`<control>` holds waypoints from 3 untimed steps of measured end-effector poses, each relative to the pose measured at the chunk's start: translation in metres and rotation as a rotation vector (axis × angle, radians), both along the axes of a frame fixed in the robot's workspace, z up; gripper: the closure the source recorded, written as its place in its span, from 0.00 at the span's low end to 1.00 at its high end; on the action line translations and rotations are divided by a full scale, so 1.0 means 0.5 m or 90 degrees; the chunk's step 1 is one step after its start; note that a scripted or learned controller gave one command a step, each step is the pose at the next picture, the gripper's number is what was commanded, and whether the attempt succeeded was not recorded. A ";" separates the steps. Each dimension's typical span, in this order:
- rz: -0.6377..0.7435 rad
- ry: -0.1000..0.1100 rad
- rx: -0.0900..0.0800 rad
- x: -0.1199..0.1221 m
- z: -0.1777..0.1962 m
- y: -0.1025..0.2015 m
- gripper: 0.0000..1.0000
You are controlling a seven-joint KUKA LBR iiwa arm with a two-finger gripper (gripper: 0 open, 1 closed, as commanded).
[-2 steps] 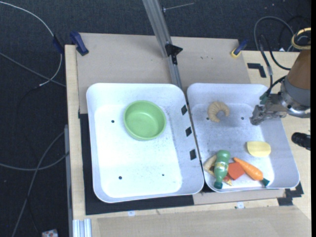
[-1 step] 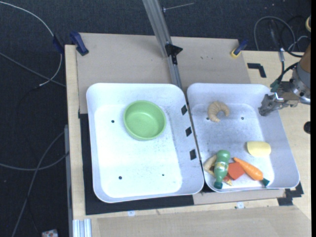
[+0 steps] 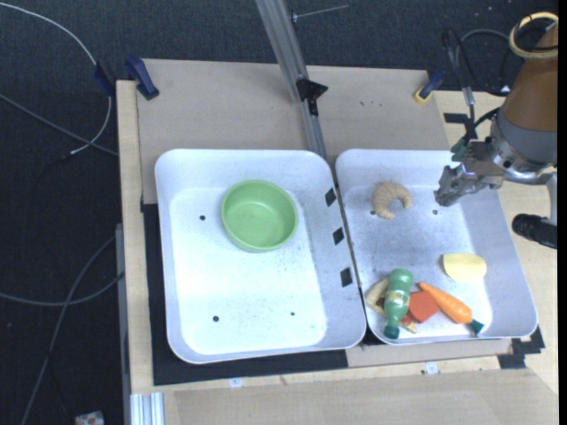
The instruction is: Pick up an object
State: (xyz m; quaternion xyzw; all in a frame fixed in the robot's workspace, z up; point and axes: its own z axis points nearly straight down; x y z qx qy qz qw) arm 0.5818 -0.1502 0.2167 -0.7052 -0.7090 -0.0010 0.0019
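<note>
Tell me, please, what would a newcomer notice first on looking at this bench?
Probably the green bowl, bright and alone in the left white bin. Next comes the colourful cluster in the right bin's near corner: a green bottle, an orange carrot and a yellow piece, with a tan croissant lying apart further back. The gripper hangs over that bin's far right side.
</note>
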 end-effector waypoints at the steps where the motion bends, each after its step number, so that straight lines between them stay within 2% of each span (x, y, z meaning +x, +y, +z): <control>1: 0.000 0.006 0.002 -0.023 -0.005 0.108 1.00; 3: 0.001 -0.001 0.000 -0.023 0.046 0.313 1.00</control>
